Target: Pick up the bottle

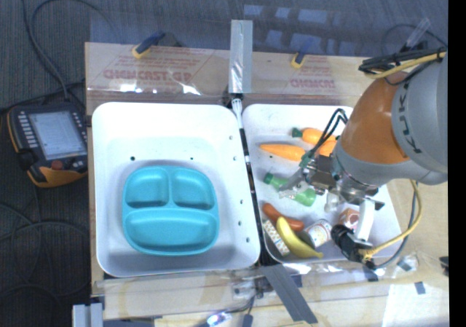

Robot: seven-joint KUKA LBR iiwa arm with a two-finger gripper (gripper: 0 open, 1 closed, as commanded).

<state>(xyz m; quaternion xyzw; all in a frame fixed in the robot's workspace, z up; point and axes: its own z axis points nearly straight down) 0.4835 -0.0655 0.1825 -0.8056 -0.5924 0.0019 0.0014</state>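
Note:
A small green bottle (282,186) lies on its side in the middle of the right bin (251,172), its cap pointing left. My gripper (300,183) hangs directly over the bottle's right half and hides part of it. The grey arm with its orange band (368,129) reaches in from the right and covers the bin's right side. From this angle I can't see whether the bottle is gripped.
Two orange carrots (281,151) lie just beyond the bottle. A banana (295,239), a small can (318,233) and a red item (271,210) crowd the bin's near side. A teal divided plate (171,209) sits in the left bin (109,172).

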